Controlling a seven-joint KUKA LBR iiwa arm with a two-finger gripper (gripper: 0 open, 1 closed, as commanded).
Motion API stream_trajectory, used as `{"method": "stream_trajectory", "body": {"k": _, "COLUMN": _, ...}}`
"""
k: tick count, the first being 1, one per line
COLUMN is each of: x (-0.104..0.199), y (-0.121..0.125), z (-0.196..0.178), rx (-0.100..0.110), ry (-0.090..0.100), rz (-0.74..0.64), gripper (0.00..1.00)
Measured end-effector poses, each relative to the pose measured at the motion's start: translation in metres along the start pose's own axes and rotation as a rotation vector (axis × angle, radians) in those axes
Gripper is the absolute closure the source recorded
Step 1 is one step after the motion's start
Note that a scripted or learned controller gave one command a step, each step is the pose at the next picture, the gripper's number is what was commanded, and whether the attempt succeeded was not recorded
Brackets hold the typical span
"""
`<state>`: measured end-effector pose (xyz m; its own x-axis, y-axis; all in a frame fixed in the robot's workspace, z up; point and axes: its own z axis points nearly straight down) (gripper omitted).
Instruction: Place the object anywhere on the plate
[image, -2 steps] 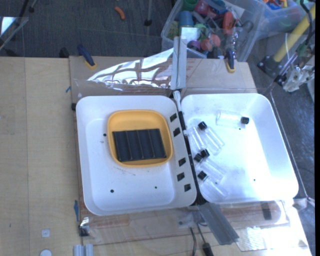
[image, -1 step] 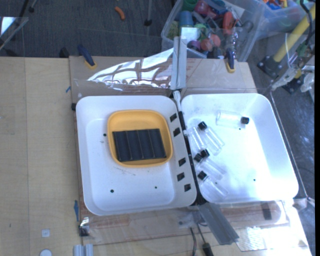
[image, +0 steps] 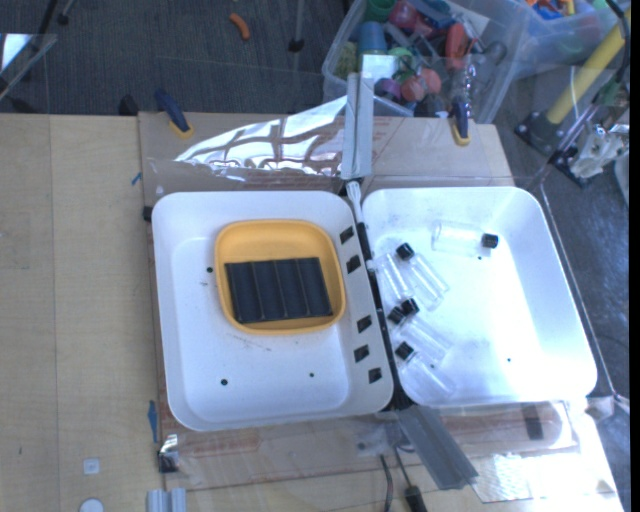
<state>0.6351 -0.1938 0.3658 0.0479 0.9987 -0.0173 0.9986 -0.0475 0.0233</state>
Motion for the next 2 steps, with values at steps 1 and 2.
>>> {"method": "stream_trajectory", "body": {"k": 1, "x": 0.000, "y": 0.000, "z": 0.000, "rx": 0.000, "ry": 0.000, "rz": 0.000, "gripper": 0.00}}
{"method": "stream_trajectory", "body": {"k": 2, "x": 0.000, "y": 0.001, "z": -0.011, "rx": -0.004, "ry": -0.002, "rz": -0.001, "gripper": 1.00}}
